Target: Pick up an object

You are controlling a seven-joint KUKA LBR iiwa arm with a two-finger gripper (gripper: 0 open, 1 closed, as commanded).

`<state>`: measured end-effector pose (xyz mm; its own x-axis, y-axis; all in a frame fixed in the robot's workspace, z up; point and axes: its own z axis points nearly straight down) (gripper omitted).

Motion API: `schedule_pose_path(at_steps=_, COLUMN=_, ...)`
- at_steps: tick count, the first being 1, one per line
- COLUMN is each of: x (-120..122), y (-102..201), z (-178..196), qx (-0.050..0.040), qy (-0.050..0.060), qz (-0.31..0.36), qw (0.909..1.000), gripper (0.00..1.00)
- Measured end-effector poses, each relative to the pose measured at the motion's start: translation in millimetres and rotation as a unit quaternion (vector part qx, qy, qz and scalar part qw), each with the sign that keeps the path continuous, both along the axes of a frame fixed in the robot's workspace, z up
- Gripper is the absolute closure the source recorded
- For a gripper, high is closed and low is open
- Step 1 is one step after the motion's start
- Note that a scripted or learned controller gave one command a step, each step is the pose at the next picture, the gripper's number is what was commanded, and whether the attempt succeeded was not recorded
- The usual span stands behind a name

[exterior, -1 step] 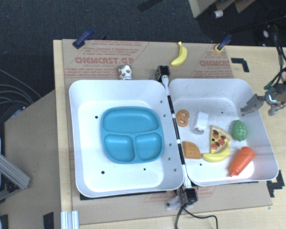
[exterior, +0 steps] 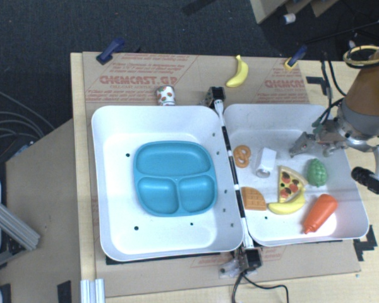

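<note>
Two white bins sit side by side on the table (exterior: pixel 88 169), which is covered with a brown board. On the board, above the bins, the red printed word "CHEMCAST" can be read, followed by letters that look like "GP"; a second print of the same kind at the upper right is too small to read.

The left bin (exterior: pixel 114 131) holds a blue divided plate (exterior: pixel 174 177) with three compartments.

The right bin (exterior: pixel 284 115) holds the toy food: a pretzel (exterior: pixel 242 156) near the dividing edge, a small white block (exterior: pixel 266 161) just beside it, a waffle (exterior: pixel 253 199), a pizza slice (exterior: pixel 290 182) that touches a yellow banana (exterior: pixel 287 206) under it, a green round item (exterior: pixel 316 172) and an orange carrot (exterior: pixel 318 213) at the lower right.

The jaws (exterior: pixel 317 142) hang over the upper right part of the right bin, just above the green round item. They look spread apart, with nothing between them.

Outside the bins, a second banana (exterior: pixel 238 73) and a small spotted can (exterior: pixel 166 95) lie on the board, with two blue clamps (exterior: pixel 110 51) at its top edge.
</note>
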<state>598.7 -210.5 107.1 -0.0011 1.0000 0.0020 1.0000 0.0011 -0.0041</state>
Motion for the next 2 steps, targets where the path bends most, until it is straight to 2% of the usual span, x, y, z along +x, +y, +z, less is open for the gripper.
schedule_pose_path(at_steps=1, x=29.0, y=44.2, z=-22.6, qx=-0.0006, qy=-0.002, qz=0.0, qw=1.0, gripper=0.0)
schedule_pose_path(at_steps=2, x=29.5, y=43.6, z=-11.8, qx=-0.0016, qy=-0.003, qz=0.001, qw=1.0, gripper=1.0)
